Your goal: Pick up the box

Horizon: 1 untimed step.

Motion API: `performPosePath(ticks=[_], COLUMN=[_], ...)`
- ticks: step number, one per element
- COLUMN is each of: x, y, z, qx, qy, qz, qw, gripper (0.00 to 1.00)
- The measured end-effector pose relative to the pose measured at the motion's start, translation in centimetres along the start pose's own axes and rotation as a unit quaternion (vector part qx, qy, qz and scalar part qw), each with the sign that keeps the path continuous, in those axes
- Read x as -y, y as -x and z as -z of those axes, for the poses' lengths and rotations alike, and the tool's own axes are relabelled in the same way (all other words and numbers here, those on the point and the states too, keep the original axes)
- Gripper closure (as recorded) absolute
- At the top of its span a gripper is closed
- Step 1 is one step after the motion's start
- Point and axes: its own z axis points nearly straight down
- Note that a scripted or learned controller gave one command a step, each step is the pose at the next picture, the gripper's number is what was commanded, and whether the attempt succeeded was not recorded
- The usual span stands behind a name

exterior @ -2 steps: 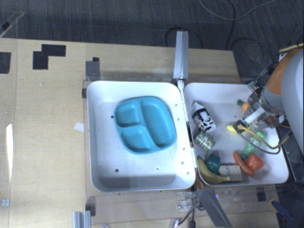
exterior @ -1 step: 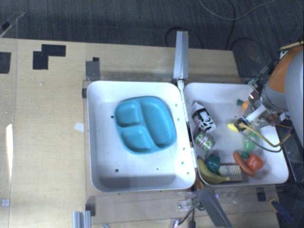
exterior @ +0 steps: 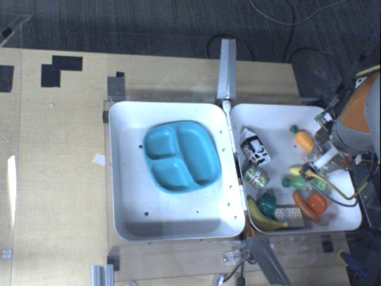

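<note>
1. Nearest the lower edge of the frame, the right bin (exterior: 351, 222) holds a banana (exterior: 265, 219), a dark teal piece (exterior: 267, 202), a grey speckled block (exterior: 290, 214) and a red-orange toy vegetable (exterior: 312, 202), all crowded together. None of these looks like the target, so I'd keep the arm clear of that heap.
2. A little further up, a small green can (exterior: 256, 177) lies just beside the box (exterior: 255, 148), which I take to be the white carton with black print, tilted, in the right bin's upper left, close to the dividing wall.
3. The claw (exterior: 311, 170) sits at the right of the frame, over some green and yellow pieces (exterior: 300, 177), well apart from the box. I cannot tell whether it's open or closed.
4. To do this well, I'd say it must travel left and line up across the carton's narrow sides, avoiding the can and the wall.
5. The left bin (exterior: 122, 159) with its blue divided tray (exterior: 180, 155) plays no part.
6. Farthest, an orange carrot (exterior: 303, 139) sits up right.
</note>
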Motion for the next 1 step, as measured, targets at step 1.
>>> performPosePath(ticks=[1], x=[1.00], y=[-3.27], z=[6.11], qx=[0.004], qy=[-0.004], qz=[0.134], qw=[0.9909], gripper=[1.00])
